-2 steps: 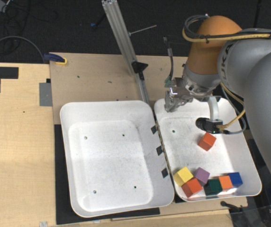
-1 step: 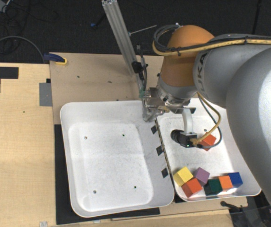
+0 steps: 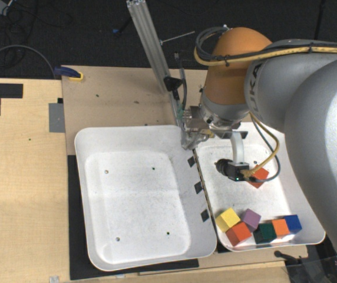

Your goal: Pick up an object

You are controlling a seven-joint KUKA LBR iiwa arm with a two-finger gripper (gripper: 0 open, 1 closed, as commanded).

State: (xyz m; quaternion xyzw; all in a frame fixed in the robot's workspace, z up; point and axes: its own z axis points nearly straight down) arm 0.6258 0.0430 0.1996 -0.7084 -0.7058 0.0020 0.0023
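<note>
The gripper (image 3: 191,135) hangs over the far left corner of the right bin (image 3: 263,200), just beside the wall it shares with the left bin (image 3: 133,199); I cannot tell how far open it is, and nothing shows in its hold; a red block (image 3: 260,174) lies mid-bin, a cluster of coloured blocks (image 3: 264,233) along the near edge, all well apart from it; descending here risks grasping nothing or striking the wall.
</note>
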